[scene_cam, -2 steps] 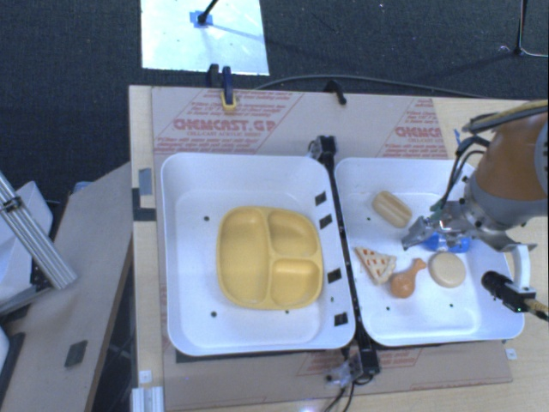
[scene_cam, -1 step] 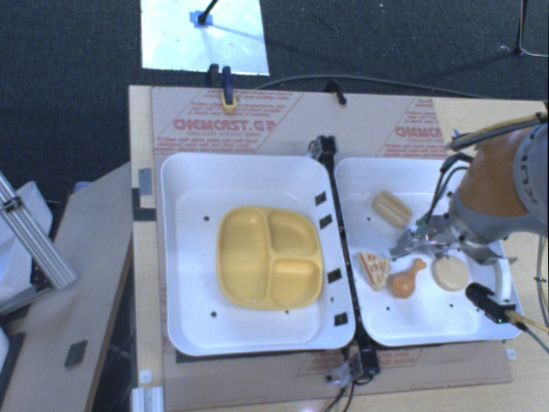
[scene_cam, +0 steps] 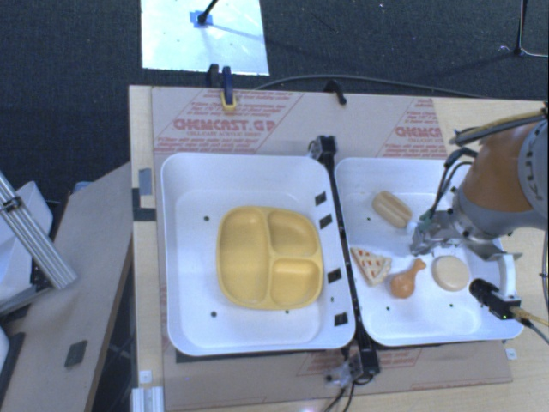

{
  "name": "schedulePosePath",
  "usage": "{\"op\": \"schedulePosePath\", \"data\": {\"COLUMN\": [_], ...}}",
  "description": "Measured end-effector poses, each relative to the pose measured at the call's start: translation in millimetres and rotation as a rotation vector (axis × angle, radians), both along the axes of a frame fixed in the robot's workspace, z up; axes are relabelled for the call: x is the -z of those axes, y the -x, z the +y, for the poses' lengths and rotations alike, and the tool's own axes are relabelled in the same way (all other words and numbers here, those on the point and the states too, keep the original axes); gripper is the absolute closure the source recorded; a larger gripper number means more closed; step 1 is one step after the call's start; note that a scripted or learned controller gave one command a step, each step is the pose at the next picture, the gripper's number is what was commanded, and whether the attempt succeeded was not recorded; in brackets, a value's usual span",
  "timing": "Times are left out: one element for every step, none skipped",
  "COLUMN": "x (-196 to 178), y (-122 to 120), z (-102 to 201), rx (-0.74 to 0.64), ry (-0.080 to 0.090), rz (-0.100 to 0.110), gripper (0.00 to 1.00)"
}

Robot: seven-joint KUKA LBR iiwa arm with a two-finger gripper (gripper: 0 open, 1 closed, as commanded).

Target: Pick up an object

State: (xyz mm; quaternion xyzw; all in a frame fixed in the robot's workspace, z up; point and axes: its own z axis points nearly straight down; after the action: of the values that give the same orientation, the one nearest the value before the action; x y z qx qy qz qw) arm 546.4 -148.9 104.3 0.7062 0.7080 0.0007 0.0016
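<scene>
Gripper point(scene_cam: 422, 240), finger state hidden, hovers among toy food; drumstick point(scene_cam: 407, 279) looks light, rigid, slick; best pinched across its narrow shank.

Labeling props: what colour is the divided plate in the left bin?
Yellow, the divided plate seen clearly in the camera view.
</scene>
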Motion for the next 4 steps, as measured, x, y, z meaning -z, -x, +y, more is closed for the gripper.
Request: {"op": "schedulePosePath", "data": {"x": [-64,-118,-127,-115], "y": [0,-2,-3,5], "z": [1,0,0,53], "rx": [-0.001,-0.002,-0.002,-0.006], "ry": [0.000,0.000,-0.001,-0.003], "rz": [-0.003,-0.004,0.000,0.003], "gripper": [1.00,1.00,1.00,1.00]}}
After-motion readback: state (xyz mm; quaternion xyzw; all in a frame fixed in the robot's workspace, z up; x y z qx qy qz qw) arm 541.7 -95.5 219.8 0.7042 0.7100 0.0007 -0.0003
